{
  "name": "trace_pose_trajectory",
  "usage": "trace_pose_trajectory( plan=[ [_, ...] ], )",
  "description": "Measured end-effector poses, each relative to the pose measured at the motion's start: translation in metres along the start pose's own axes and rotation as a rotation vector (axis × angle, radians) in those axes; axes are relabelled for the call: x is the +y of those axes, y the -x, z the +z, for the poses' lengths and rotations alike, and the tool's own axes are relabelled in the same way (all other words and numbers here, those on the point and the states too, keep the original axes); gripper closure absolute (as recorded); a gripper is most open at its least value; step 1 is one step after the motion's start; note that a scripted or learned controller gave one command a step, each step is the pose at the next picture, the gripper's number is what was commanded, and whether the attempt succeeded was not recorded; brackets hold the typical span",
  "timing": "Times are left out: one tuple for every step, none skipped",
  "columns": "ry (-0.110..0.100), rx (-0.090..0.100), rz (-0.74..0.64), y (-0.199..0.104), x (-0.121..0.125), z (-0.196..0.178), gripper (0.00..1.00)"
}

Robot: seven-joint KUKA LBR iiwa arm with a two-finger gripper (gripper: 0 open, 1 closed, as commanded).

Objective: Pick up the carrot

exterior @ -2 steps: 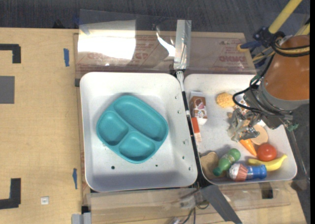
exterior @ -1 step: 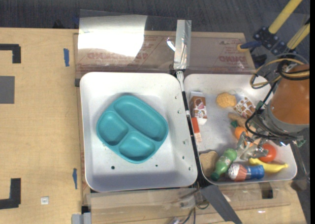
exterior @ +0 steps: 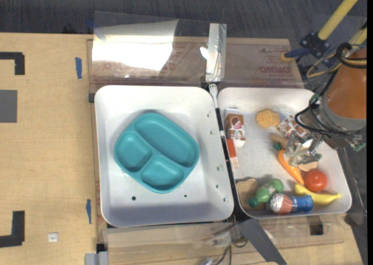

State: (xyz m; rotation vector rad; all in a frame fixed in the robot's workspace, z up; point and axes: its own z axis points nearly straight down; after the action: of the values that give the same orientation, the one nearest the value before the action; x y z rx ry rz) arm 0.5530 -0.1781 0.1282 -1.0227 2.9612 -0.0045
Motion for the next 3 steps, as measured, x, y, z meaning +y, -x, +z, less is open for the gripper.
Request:
trace_pose_trajectory(
  plan=[
    [0.003,0.002,-0.044,-0.034,0.061,0.021,1.0],
    [-0.002,-0.004,-0.042,0.02,0.108,-0.061,1.0],
    [-0.002,-0.007,-0.038,0.02,0.107,-0.069,1.0]
  ],
)
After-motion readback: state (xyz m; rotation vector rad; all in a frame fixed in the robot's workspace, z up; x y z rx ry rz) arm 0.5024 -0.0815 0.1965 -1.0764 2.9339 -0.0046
